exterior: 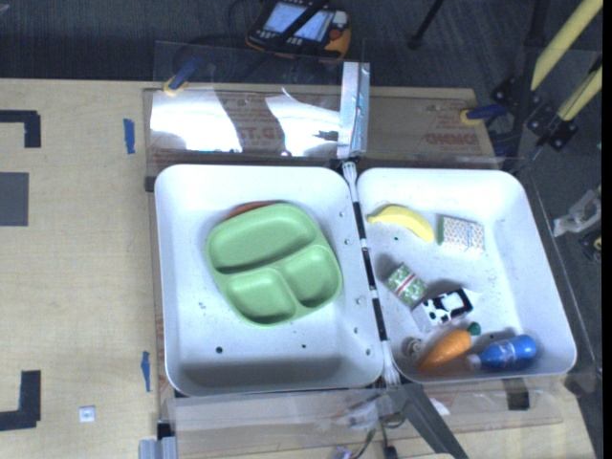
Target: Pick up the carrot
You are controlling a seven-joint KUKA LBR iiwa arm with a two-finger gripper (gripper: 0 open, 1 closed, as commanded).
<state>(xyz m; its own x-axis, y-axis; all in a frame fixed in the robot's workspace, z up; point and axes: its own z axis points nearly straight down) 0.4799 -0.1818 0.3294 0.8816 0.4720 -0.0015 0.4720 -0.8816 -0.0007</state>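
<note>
Carrot (pixel 446 348) in right bin (pixel 521 199); green tray (pixel 274 262) in left bin (pixel 191 338).

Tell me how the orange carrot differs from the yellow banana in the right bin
The orange carrot lies at the right white bin's near edge; the yellow banana lies toward its far side. The carrot is a fat tapering cone; the banana is a slim curved crescent. The carrot sits close beside a blue bottle-shaped object; the banana lies apart from its neighbours. Both lie flat on the bin floor.

Possible grey arm part (pixel 585 214), far right edge, identity unclear
</note>
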